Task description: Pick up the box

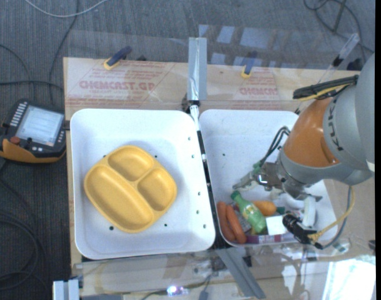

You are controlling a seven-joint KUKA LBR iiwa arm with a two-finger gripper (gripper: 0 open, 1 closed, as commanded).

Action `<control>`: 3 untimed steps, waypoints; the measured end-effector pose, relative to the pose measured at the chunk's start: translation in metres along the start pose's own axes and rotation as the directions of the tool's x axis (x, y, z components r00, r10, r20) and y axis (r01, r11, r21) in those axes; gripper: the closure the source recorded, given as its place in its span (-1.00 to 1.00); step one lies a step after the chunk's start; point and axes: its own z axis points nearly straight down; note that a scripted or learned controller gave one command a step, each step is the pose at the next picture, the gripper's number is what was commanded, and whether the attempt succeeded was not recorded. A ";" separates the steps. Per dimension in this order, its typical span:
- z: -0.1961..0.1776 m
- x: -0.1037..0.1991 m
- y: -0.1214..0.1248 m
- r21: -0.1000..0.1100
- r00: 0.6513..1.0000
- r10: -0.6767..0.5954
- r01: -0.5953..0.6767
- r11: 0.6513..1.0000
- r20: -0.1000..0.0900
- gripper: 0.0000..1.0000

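Reaching in from the right, the grey arm [350,130] with its orange band hangs over the right bin [240,136]. Its end effector [283,194] sits low above the cluster of things at that bin's near edge. Whether the end effector is released or clenched cannot be told, since the wrist covers it from above. The box [275,225] is small and white, with what looks like a dark red strip along its lower side. It lies at the near wall of the right bin, just beside a green bottle [250,213] on its left, with a small orange piece [265,207] just behind it. Two reddish-orange sausages [231,222] lie side by side further left, near the bin's near-left corner. The left bin [90,120] holds a yellow divided plate [130,187] tilted across its middle. Off the counter [122,86], on the floor to the left, rests a handheld control pad [31,136]
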 end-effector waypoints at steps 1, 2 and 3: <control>0.000 0.029 0.071 -0.005 1.000 -0.023 0.023 1.000 0.003 -1.00; -0.009 0.028 0.071 -0.004 1.000 -0.024 0.024 1.000 0.006 1.00; -0.009 0.028 0.071 -0.003 1.000 -0.024 0.024 1.000 0.006 -1.00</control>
